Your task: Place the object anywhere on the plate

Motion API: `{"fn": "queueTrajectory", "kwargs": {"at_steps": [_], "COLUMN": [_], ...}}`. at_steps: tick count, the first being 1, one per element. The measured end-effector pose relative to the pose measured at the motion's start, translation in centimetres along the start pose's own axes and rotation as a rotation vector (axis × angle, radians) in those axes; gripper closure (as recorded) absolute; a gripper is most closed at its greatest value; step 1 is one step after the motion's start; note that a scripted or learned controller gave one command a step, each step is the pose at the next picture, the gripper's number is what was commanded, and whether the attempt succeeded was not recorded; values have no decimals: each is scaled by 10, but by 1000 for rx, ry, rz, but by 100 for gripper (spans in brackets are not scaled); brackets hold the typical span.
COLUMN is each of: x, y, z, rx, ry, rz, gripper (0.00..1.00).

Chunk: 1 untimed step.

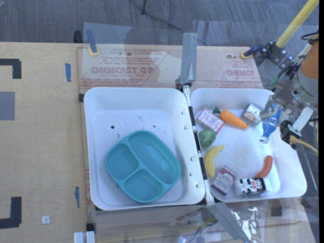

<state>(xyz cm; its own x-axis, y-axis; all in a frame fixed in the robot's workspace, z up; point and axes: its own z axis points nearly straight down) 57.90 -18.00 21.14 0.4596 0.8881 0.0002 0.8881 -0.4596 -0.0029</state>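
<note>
A teal plate [143, 166] with three compartments lies in the left bin [96, 105], toward its front. My gripper [272, 114] hangs over the right side of the right bin [296, 184], far from the plate. A small blue and white object [268, 129] sits directly under the gripper's tip; I cannot tell whether it is gripped. Nothing lies on the plate.
The right bin holds a carrot [233, 118], a pink box [209, 120], a green item [206, 137], a banana [212, 159], a pink carton [224, 179], a cow-patterned carton [251, 186], a red sausage [265, 166] and a tan piece [251, 113]. A ridge separates the bins.
</note>
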Motion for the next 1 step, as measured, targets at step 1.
{"fn": "queueTrajectory", "kwargs": {"at_steps": [1], "x": [45], "y": [-33], "z": [-43], "rx": [-5], "ry": [-1], "rz": [-503], "gripper": [100]}}
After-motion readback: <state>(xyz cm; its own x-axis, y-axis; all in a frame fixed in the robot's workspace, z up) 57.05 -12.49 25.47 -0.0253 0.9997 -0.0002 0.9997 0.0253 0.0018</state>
